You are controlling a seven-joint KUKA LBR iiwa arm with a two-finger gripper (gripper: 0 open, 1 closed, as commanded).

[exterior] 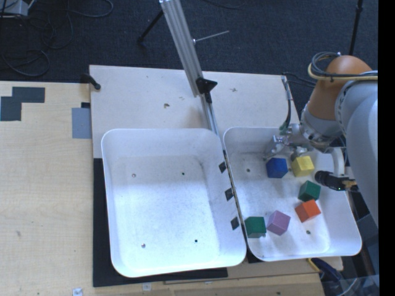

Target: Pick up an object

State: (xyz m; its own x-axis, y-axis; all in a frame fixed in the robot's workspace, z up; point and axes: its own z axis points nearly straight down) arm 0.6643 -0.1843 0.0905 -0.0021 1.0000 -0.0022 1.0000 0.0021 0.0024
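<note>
The right bin (333,249) holds several small cubes. A blue cube (277,168) and a yellow cube (303,164) lie side by side near its back. Further forward are a dark green cube (309,190), an orange cube (307,210), a purple cube (279,222) and a green cube (255,227). My gripper (281,143) hangs low over the back of this bin, just behind the blue cube and a little left of the yellow one. I see nothing held in it.
The left bin (123,251) stands beside the right one, their rims meeting along a line of black clips (228,193). A slanted aluminium rail (185,48) rises behind the bins. The arm's grey body (361,134) covers the right bin's right edge.
</note>
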